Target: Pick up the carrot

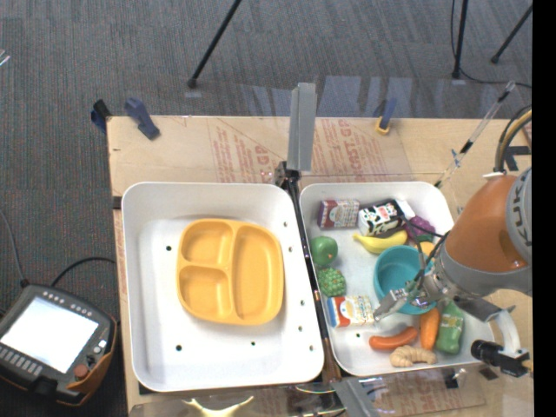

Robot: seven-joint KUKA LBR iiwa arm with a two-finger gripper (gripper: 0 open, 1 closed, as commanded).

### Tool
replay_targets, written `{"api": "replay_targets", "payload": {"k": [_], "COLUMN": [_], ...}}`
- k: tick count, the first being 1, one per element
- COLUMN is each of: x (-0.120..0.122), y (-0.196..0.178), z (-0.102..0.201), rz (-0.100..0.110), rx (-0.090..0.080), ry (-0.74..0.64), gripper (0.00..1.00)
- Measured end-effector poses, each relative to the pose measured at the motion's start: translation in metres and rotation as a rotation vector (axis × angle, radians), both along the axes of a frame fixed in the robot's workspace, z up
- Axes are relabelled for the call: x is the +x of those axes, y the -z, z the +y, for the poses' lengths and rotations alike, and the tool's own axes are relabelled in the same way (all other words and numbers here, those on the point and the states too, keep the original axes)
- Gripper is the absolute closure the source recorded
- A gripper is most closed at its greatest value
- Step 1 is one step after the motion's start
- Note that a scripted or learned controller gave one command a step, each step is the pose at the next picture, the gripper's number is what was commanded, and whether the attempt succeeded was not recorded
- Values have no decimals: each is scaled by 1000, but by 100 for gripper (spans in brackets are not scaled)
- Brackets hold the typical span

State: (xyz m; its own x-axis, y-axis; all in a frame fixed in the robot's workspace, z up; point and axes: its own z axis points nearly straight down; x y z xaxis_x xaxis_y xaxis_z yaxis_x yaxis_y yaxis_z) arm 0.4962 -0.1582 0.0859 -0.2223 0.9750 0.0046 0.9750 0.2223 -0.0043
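The carrot (429,327) is a short orange piece lying near the front of the right bin (434,196), between a red-orange pepper-like piece (393,339) and a green bottle (450,333). My gripper (398,303) hangs just up and left of the carrot, over the lower rim of a teal bowl (397,270). The grey wrist and orange arm (491,233) reach in from the right and hide part of the bin's right side. Nothing shows held in the gripper.
The right bin also holds a banana (379,242), a cow-print carton (379,219), a dark red packet (337,213), a green apple (324,250), a green bumpy fruit (331,281), a small carton (349,311) and a tan root (412,356). A yellow divided plate (231,270) lies in the left bin (148,320).
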Motion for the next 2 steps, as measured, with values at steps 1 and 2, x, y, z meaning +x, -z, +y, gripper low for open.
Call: {"api": "replay_targets", "payload": {"k": [1, 2], "x": [-20, -21], "y": [-7, 0], "z": [-20, -12], "rz": [-4, 0], "rx": [0, 0], "ry": [-49, -11], "gripper": [0, 0]}}
